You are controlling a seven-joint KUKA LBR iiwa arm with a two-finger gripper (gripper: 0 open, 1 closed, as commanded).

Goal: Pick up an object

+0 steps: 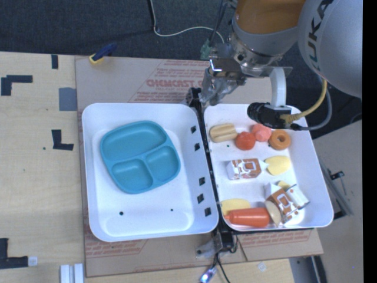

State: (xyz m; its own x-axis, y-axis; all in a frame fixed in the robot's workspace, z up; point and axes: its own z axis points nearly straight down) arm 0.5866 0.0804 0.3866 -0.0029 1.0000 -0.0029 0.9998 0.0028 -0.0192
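The left shallow white bin (pixel 94 158) held one blue three-compartment plastic tray (pixel 140 156); the right white bin (pixel 315 164) held about ten toy foods, two of them small printed cartons (pixel 244 168). The pincer (pixel 213 92) hung at the bins' far edge; I cannot tell its opening.

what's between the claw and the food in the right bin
Nothing visible. The claw hangs over the right bin's top-left corner, and the bread roll lies just below it, uncovered.

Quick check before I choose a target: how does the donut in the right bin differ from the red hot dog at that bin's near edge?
The donut is a small tan ring with a hole; the hot dog is a long, solid red-orange shape. The donut sits near the far edge of the right bin, beside a pinkish round piece; the hot dog lies lengthwise along the near rim, below a yellow piece. Both lie loose in the same bin.
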